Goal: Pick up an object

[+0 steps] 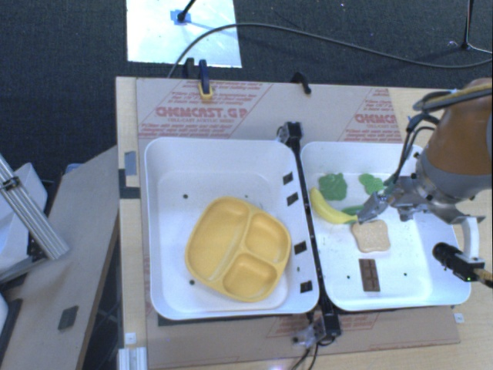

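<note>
In the right bin lie a yellow banana, two green leafy pieces, a tan slice of bread and a small brown bar. My gripper hangs low over this bin, its tip just right of the banana's end and just above the bread slice. A small green piece lies right beside the tip. The view does not show anything between the fingers.
The left bin holds a yellow divided plate. A black divider with clips runs between the bins. The arm's orange and grey body covers the right bin's far right corner. A black part sticks out at the right.
</note>
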### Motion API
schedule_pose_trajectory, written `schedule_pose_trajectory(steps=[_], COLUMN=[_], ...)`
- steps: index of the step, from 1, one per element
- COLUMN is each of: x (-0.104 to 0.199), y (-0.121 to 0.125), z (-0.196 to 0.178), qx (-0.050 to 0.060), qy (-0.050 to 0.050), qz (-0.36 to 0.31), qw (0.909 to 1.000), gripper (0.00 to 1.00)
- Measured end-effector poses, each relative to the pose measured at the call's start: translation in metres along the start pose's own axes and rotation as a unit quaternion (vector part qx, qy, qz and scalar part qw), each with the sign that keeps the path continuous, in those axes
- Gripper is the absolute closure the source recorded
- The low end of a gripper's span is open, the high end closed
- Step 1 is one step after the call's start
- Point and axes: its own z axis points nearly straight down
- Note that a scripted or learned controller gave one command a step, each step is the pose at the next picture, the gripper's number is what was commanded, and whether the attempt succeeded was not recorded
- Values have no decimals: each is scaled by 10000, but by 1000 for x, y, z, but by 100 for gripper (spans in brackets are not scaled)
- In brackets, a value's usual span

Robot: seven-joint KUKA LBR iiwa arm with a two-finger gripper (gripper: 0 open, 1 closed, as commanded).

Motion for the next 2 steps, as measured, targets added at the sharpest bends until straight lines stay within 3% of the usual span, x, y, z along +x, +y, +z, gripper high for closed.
schedule_pose_trajectory(steps=[1,2], x=[0,6], y=[3,-1], z=[-7,53], qx=[-68,-46], qy=[-10,-2], qz=[-14,-6], qw=[10000,10000], gripper=[0,0])
